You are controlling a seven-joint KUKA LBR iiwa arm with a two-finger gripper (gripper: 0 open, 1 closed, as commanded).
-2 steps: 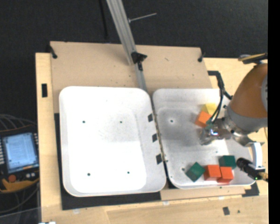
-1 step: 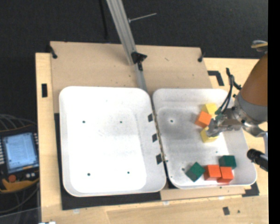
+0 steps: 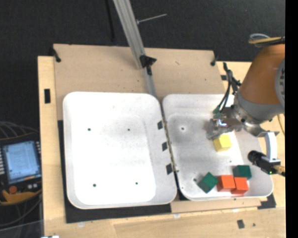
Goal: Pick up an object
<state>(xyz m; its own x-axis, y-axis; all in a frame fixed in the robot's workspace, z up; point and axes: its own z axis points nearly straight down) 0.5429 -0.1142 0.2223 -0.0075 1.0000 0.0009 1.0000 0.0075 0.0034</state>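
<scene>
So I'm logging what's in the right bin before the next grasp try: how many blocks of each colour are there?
Yellow blocks: 1, the yellow block just below the gripper
Green blocks: 2, the left green block and the right green block
Orange blocks: 2, the left orange block and the right orange block
Total: 5

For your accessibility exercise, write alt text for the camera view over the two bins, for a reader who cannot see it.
A grey and orange robot arm reaches from the right into the right-hand white bin, its gripper just above a yellow block. Green blocks and orange blocks cluster at that bin's near edge, beside the left bin.
</scene>
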